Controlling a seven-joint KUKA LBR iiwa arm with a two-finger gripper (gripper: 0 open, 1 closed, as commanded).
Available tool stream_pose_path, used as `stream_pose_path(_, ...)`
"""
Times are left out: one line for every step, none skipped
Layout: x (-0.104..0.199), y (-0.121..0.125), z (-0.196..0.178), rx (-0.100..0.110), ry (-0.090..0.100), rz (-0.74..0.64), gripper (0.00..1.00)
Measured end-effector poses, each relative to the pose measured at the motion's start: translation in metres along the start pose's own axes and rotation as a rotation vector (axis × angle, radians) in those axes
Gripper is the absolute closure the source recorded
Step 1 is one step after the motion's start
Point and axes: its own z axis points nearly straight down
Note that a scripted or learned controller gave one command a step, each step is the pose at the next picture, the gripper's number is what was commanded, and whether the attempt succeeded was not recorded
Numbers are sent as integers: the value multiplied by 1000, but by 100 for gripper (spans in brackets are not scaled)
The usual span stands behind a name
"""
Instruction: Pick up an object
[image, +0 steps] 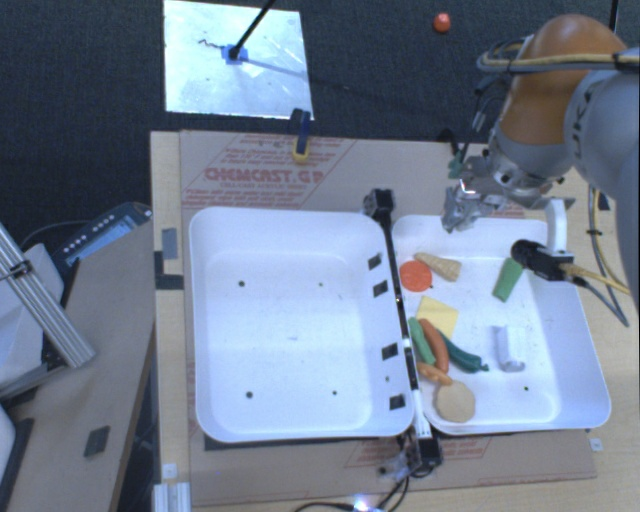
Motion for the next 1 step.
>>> stream_pose_path(57, 4, 51, -5, -1, 0, 100)
